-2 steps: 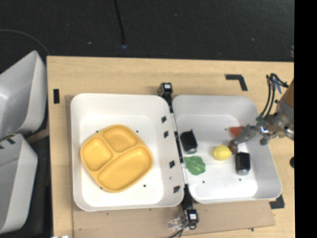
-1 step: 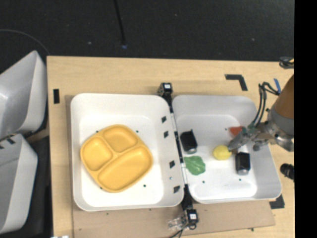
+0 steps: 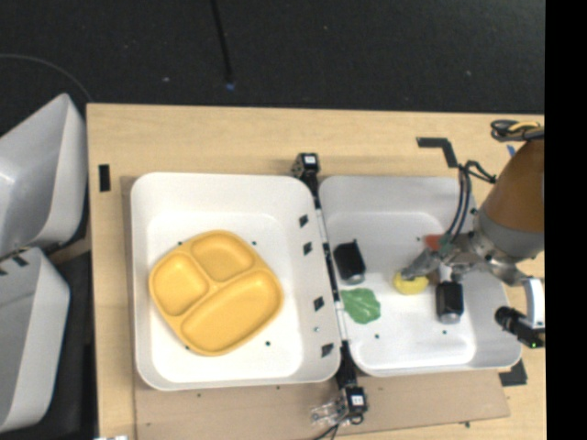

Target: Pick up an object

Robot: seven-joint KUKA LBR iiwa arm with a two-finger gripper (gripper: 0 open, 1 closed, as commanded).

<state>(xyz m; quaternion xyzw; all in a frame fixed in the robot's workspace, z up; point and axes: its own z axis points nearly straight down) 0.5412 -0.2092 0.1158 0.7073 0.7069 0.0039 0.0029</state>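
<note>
Bench: pale wood bench (image 3: 220,136) against a dark floor, bearing two shallow white bins side by side.
Left bin: left bin (image 3: 147,356) lies well apart from the gripper and holds one yellow divided plate (image 3: 215,290).
Right bin: right bin (image 3: 404,360) holds three loose things.
Arm: one grey arm with an orange band (image 3: 518,191) reaches over the right bin.
Gripper: gripper (image 3: 429,269) is low over the bin; whether its fingers are spread or pinching cannot be told.
Green object: one green object (image 3: 360,305), near, farther from the arm.
Black object: one black object (image 3: 348,260), beyond the yellow one.
Yellow object: one yellow object (image 3: 411,283), just beside the gripper tip.
</note>
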